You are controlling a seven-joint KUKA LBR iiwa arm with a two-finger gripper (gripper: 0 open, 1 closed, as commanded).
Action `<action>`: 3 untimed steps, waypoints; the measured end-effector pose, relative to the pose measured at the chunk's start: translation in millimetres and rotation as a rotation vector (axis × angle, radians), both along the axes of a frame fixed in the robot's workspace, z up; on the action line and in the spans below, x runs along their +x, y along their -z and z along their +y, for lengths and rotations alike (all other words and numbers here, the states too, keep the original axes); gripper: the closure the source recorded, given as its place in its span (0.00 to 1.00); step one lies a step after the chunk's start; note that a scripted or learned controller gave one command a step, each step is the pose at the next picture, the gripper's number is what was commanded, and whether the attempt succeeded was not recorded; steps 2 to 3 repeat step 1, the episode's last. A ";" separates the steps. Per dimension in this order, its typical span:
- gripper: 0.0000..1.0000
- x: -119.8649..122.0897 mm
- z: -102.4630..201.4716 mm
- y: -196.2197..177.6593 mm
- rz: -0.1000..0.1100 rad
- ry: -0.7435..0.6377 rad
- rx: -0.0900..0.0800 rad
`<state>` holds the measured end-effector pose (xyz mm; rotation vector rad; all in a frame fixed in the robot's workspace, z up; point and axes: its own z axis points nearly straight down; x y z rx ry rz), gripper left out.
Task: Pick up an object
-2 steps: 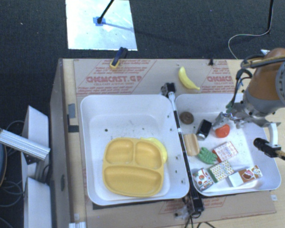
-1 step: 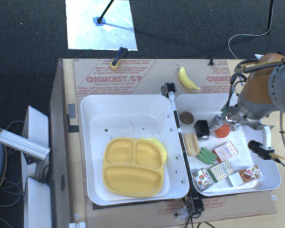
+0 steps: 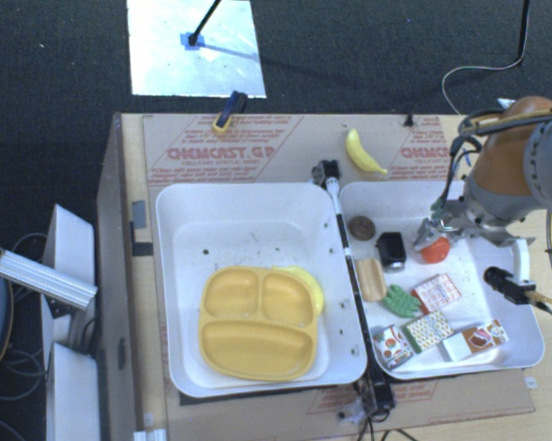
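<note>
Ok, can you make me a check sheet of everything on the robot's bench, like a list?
Surface: bench with printed cardboard, bearing the left bin and the right bin side by side.
Job's things: in the right bin, orange-red object, brown round piece, black block, tan block, green toy, small printed packets.
Clutter: yellow divided plate in the left bin; banana on the bench behind the bins.
Grippers: gripper low over the orange-red object; a hold cannot be told.
Cables: white cable by the arm; black cables at the front edge.
Surroundings: dark carpet, a shiny panel.
</note>
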<state>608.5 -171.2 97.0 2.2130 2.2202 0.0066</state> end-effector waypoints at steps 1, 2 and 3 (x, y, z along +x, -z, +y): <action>1.00 23.3 67.5 -99.6 0.002 -0.001 0.002; 1.00 23.3 67.5 -99.6 0.002 -0.001 0.002; 1.00 23.3 67.5 -99.6 0.002 -0.001 0.002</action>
